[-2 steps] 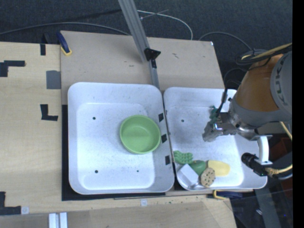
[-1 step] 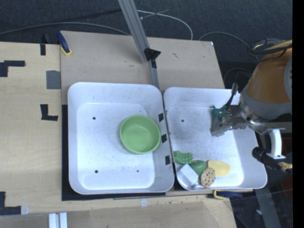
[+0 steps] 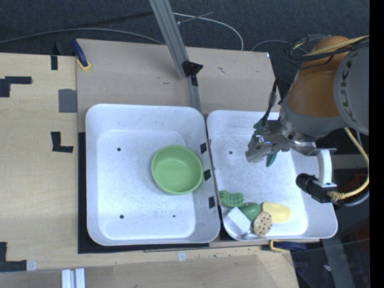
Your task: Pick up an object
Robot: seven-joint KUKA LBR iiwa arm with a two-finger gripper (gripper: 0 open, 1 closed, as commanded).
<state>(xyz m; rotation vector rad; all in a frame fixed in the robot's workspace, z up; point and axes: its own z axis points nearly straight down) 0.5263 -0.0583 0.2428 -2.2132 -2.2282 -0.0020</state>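
A green bowl (image 3: pixel 176 170) sits upright in the left bin (image 3: pixel 114 125), toward its right side. At the front of the right bin (image 3: pixel 234 131) lie several small items: a green leafy toy (image 3: pixel 231 198), a green and white piece (image 3: pixel 243 215), a round speckled cookie (image 3: pixel 262 222) and a yellow piece (image 3: pixel 277 211). My gripper (image 3: pixel 262 153) hangs over the middle of the right bin, well behind those items. A teal part shows beside its fingers; I see nothing between them.
A grey pole (image 3: pixel 171 32) slants down from the top to the rim between the bins. Cables (image 3: pixel 210 26) lie on the dark floor behind the bench. The arm's grey and orange body (image 3: pixel 324 89) covers the right bin's far right corner.
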